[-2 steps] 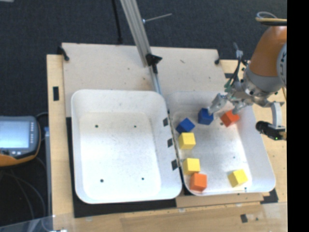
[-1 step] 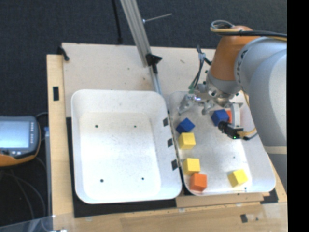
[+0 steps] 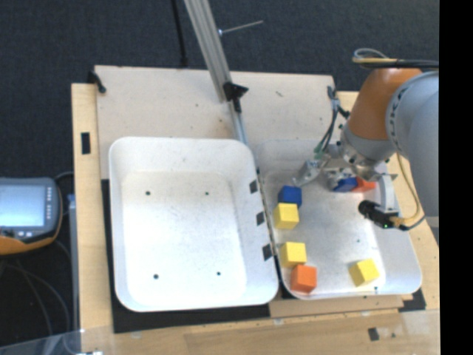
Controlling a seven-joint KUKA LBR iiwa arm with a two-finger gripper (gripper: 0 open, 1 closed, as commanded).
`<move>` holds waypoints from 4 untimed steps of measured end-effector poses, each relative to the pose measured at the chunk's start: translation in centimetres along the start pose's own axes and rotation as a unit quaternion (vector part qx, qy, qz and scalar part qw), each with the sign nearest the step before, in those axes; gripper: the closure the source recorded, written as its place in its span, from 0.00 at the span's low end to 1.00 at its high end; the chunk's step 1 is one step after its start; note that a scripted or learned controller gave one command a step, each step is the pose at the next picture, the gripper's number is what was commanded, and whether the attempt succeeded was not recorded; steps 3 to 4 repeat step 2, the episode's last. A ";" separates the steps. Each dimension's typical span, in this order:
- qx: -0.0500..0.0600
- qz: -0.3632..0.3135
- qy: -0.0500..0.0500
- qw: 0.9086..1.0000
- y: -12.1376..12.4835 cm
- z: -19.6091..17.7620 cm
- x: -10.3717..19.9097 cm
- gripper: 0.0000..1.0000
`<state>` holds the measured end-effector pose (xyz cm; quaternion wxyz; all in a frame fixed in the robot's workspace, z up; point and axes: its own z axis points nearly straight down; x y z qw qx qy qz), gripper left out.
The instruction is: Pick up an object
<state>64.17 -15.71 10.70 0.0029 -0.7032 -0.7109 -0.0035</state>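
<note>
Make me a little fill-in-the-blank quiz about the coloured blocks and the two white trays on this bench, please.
1. The small blue cube sits directly above a ____ cube in the camera view, touching it.
2. All the loose blocks lie in the shallow white bin on the ____ side of the view.
3. The small orange cube lies beside a yellow cube near that bin's ____ corner.
4. Counting them, ____ yellow blocks are in the bin, one standing apart.

Missing words: yellow; right; lower-left; three

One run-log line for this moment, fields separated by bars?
arm: over right white bin | gripper: low near far wall | loose: blue cube, three yellow cubes, orange cube | pick: not confirmed
</note>
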 end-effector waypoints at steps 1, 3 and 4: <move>0.001 0.002 -0.008 1.000 3.1 0.9 6.9 0.00; -0.001 0.006 -0.006 1.000 3.8 0.9 5.7 0.00; -0.001 0.006 -0.006 1.000 3.8 0.9 5.7 0.00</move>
